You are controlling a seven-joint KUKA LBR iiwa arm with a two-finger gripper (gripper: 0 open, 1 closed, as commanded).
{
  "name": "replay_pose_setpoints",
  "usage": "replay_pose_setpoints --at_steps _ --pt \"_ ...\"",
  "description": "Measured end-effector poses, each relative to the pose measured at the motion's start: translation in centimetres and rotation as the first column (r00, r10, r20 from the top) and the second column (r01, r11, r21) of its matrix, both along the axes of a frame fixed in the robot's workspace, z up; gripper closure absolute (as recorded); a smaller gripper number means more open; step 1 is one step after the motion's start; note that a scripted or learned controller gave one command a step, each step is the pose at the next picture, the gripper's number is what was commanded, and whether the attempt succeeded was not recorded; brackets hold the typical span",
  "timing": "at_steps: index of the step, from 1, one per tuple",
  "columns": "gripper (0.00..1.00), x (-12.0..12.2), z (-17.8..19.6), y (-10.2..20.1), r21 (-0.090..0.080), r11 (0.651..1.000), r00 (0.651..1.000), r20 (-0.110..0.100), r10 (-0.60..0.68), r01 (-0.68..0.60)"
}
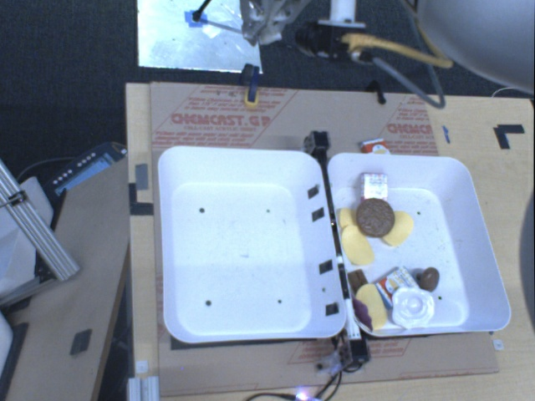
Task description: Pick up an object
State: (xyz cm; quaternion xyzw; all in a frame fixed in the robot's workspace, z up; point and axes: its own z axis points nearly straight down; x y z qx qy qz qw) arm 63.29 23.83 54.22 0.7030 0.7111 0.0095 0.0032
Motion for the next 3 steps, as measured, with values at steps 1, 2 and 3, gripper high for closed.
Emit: replay_pose_setpoints --at_steps 1,2,3 --pt "1.0 3.7 -0.7 -6.2 -0.01 1.0 1.0 -0.015 -0.016 0.016" --pt "1.0 3.4 -15.8 -0.2 -0.011 1.0 0.999 -0.032 -0.003 0.003" --pt "1.0 3.5 0.4 -0.4 -0.002 1.0 1.0 0.001 -0.005 0.005"
